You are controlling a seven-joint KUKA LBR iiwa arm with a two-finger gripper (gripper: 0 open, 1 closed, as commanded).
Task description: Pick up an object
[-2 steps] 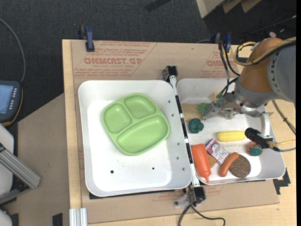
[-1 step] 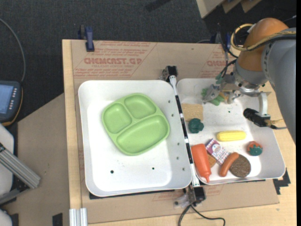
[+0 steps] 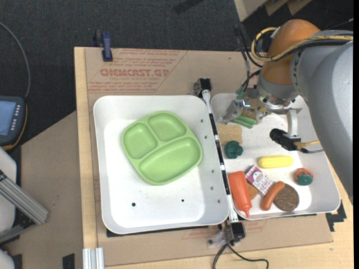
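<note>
While end effector (image 3: 242, 112) (grip state unclear) hovers over right bin (image 3: 331, 198), green tray (image 3: 162, 147) occupies left bin (image 3: 112, 195).

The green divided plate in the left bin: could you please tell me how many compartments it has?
3. The green divided plate has two small compartments along its far side, upper left and upper right, and one long compartment along its near side.

The grey arm (image 3: 328, 77) comes in from the right side and bends down at the far end of the bench. The orange band (image 3: 289, 41) sits above the wrist. The gripper (image 3: 242, 112) hangs low, pointing down and to the left.
</note>
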